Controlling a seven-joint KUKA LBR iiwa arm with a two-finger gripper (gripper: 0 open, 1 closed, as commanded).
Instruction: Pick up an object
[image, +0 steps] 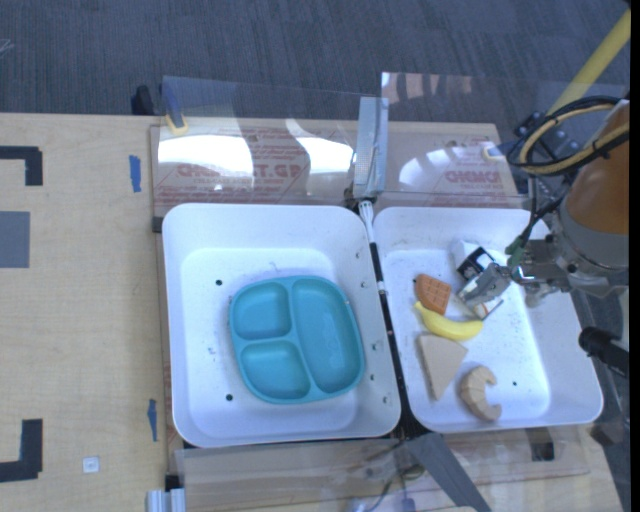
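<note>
Banana (450, 323) mid right bin (575, 385), jaws just above it, grip state unclear, crowded by toys.

A pale wooden bench (80, 330) carries two shallow white bins side by side, touching along their inner edges. The left bin (185, 300) and the right bin (570, 400) sit toward the bench's right part. Black tape marks (25, 165) and small blue tape strips (135, 172) lie on the bare wood at the left
</note>
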